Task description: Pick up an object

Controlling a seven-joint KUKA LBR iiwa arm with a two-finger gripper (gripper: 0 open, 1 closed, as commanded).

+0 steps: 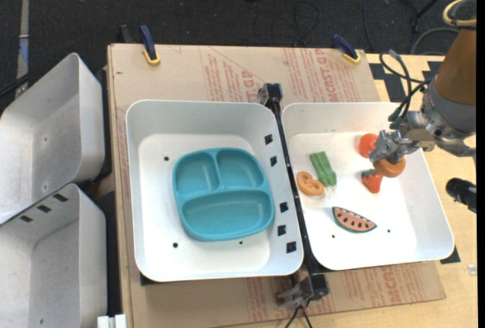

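My gripper (pixel 389 152) hangs low over the upper right of the right bin (pixel 413 224). Its tip is directly over a small orange toy (pixel 392 167), touching or nearly touching it. A red round toy (pixel 367 143) lies just left of the gripper, and a red-orange piece (pixel 372 182) sits just below the orange toy. Further left are a green vegetable toy (pixel 323 168) and an orange ring-shaped toy (pixel 308 182). A watermelon slice (pixel 353 220) rests nearer the front.
The left bin (pixel 140 182) holds a blue divided plate (pixel 223 192). A black divider (pixel 286 167) runs between the bins. Spare white bins (pixel 45 137) stand off the bench at the left. Clamps (pixel 150 46) grip the bench's back edge.
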